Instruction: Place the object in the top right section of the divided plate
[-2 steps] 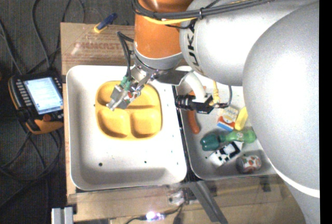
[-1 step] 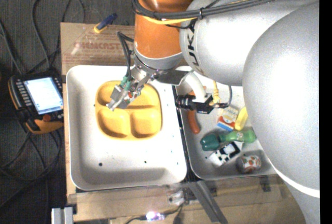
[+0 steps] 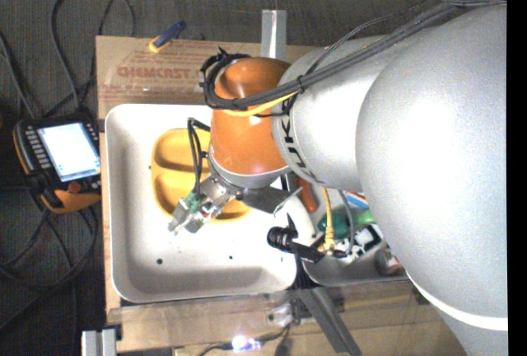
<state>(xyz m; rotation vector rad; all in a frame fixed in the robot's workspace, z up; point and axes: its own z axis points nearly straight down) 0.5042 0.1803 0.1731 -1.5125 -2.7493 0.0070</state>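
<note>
Scanning from the left edge, meeting first a handheld screen (image 3: 62,152), lit, lying on the dark carpet beside the bench. Moving right, finding a cardboard sheet (image 3: 148,70) with red print under the bins, and a small blue and yellow tool (image 3: 167,35) resting near its top edge.

Coming next to the left white bin (image 3: 123,264), holding a yellow divided plate (image 3: 171,150) in its upper half, partly covered by the arm. Hanging over the plate's lower rim, the gripper (image 3: 186,216), tilted down and to the left, its tip just past the rim and above bare bin floor. Cannot tell whether the gripper is spread or closed.

Showing at the gripper's tip, a green speck (image 3: 192,202), touching it; cannot tell whether it is the thing to be placed or a part of the gripper itself. Nothing else loose visible on the uncovered sections of the plate.

Continuing right, the orange band (image 3: 247,124) and the big grey arm (image 3: 420,148), covering the plate's right side and most of the right bin (image 3: 329,270), with a few coloured items (image 3: 362,222) peeking out beneath the arm.
</note>
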